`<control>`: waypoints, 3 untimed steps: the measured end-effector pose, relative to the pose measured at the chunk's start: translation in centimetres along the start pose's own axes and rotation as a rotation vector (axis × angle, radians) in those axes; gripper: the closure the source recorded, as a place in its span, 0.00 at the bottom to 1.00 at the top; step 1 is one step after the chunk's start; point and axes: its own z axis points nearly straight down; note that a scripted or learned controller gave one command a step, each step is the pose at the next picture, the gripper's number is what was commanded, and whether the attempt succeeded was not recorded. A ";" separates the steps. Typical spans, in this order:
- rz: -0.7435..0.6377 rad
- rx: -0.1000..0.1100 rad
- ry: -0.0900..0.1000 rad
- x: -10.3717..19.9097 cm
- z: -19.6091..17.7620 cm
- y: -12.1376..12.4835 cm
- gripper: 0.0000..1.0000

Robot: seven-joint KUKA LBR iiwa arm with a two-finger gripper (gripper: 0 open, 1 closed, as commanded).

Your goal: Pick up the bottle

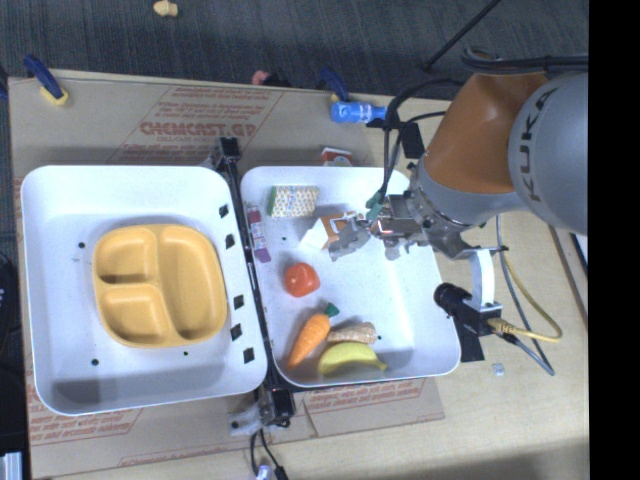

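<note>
My gripper (345, 238) hangs low over the upper middle of the right bin (425, 318), reaching in from the right. A small white object (317, 236) lies just at its left tip, with an orange-brown piece (347, 228) pressed against the gripper. I cannot tell whether this is the bottle, or whether it is held. A slim purple and white item (258, 236) lies along the bin's left wall. A blue bottle-like thing (352, 113) lies outside the bins on the bench behind.
The right bin also holds a speckled box (293, 201), a tomato (301, 279), a carrot (310, 336), a banana (350, 360) and a brownish piece (355, 333). The left bin (50, 298) holds a yellow divided tray (160, 283). Cables trail at right.
</note>
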 end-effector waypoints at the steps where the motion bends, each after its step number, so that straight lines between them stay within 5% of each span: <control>1: -0.005 0.003 0.000 0.0 -1.0 0.0 1.00; 2: -0.138 -0.001 -0.001 0.6 3.0 -4.7 1.00; 3: -0.351 -0.004 -0.003 0.6 -2.5 -4.6 1.00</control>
